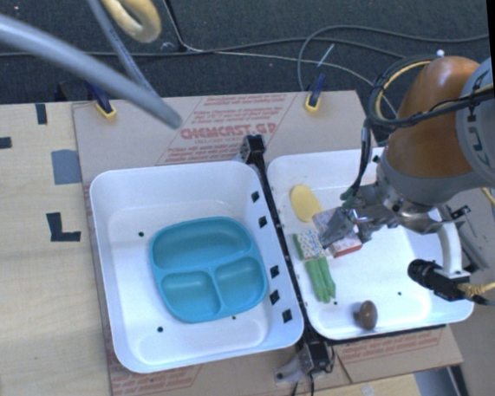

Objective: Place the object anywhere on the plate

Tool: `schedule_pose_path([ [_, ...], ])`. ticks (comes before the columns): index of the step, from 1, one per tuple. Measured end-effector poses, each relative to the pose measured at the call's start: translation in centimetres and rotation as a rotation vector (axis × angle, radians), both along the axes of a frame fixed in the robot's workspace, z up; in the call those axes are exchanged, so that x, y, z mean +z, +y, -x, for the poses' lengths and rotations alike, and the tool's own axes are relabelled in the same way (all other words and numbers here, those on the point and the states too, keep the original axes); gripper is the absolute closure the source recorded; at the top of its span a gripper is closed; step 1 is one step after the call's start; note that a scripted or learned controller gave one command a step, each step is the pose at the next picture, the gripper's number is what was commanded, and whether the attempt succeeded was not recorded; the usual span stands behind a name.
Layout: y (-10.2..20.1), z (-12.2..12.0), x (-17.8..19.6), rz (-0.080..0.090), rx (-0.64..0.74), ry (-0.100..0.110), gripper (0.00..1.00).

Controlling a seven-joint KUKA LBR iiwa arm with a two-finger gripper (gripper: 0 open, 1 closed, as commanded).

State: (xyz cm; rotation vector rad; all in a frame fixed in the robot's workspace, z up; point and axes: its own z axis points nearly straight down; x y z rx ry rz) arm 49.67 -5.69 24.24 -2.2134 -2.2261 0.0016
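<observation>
The gripper [337, 228] sits low in the right bin [388, 297], at its left-centre, and whether it is apart or together cannot be told. Just below it lies a small red and white box [347, 247], touching or nearly so. A yellow piece [304, 201] lies above, a green strip [319, 277] runs top to bottom beside the divider, and a brown lump [365, 314] rests lower right. The blue plate [208, 268] lies in the left bin [120, 275].
</observation>
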Motion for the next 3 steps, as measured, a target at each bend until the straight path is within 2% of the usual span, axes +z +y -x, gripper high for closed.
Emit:
schedule_pose_path([
  [3, 15.6, 0.7, -2.5, 0.001, 0.001, 0.002, 1.0],
])
